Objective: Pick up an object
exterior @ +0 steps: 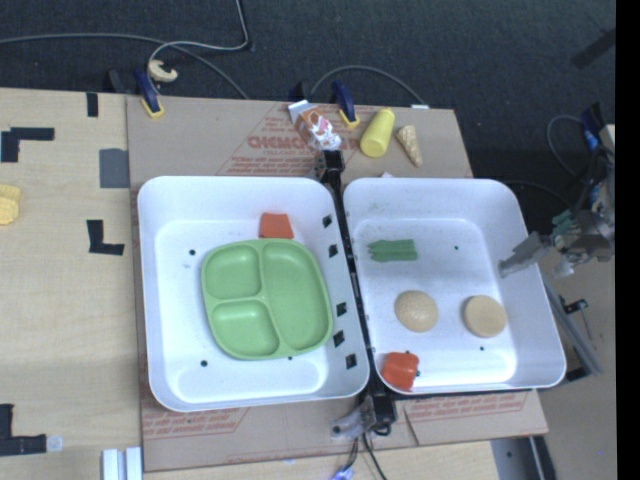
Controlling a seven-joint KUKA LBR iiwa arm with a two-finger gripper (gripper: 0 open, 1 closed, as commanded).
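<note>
**Pick not yet begun — arm parked at the right bin's edge**

Nothing is lifted. Every candidate object lies flat in a bin. Right bin point(500, 200): a green block point(392, 251) toward 11 o'clock of the bin floor, two tan round pieces side by side — one point(416, 310) near centre, the other point(485, 316) toward 4 o'clock — and an orange-red piece point(400, 370) at 7 o'clock, pressed against the bin's near rim. Left bin point(165, 203): a green divided plate point(266, 299) across the middle, with a small orange block point(276, 226) just beyond its 12 o'clock edge, close to the plate — contact cannot be judged.

The end effector point(525, 255) sits at 3 o'clock of the right bin, over the rim, well apart from the green block and near the right-hand tan piece without touching it. Its shape is a grey blur at this slant; I cannot tell whether it is wide or narrow. Nothing shows in its grip.

Judgement: the task is at its start. Left to do: choose a target, descend, close, lift. The right-hand tan piece looks the nearest candidate.

On the bench beyond the bins, at 12 o'clock: a yellow cylinder point(377, 133) and a cone-shaped piece point(410, 145), both outside either bin.
</note>
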